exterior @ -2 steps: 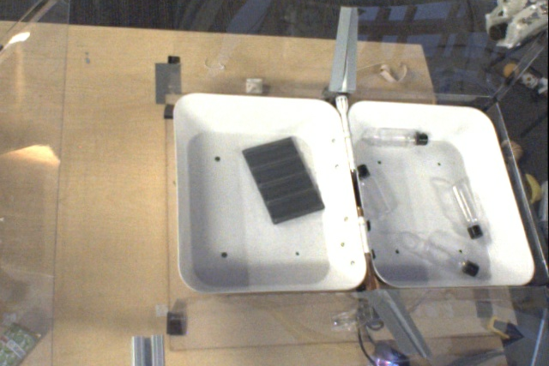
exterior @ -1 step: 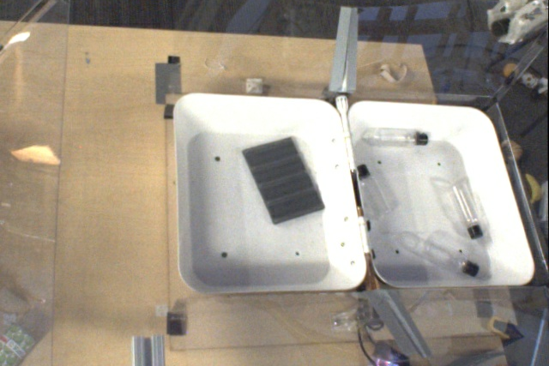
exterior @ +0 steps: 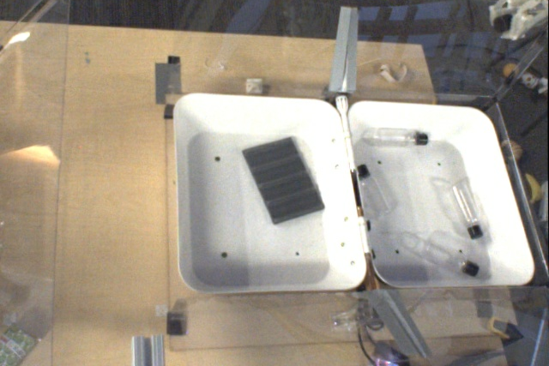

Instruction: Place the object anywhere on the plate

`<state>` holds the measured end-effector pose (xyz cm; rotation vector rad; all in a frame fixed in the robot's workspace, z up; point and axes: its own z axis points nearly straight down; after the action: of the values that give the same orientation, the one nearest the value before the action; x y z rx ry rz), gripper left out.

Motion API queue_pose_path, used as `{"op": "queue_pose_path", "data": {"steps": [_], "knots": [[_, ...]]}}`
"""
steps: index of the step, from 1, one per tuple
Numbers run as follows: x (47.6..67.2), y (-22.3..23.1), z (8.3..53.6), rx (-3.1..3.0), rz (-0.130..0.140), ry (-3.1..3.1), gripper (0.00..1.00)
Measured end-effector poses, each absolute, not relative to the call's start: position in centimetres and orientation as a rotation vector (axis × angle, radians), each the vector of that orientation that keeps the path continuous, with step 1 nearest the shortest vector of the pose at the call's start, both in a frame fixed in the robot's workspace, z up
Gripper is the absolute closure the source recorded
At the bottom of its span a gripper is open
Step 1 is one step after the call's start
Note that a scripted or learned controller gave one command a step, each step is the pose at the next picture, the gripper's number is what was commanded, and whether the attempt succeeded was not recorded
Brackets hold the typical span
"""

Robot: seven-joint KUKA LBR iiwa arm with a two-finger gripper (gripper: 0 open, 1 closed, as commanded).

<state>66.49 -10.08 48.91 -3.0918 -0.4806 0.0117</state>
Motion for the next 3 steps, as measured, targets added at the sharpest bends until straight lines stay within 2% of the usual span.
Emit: {"op": "queue_pose_path", "data": {"steps": [1,2,3], "knots": [[66.2,-4.8,43.4,-3.053,0.002,-0.739,1.00],[66.2,-4.5,44.4,-3.049,0.004,-0.753,1.00],[65.6,1.4,43.6,-3.124,-0.004,-0.318,1.00]]}}
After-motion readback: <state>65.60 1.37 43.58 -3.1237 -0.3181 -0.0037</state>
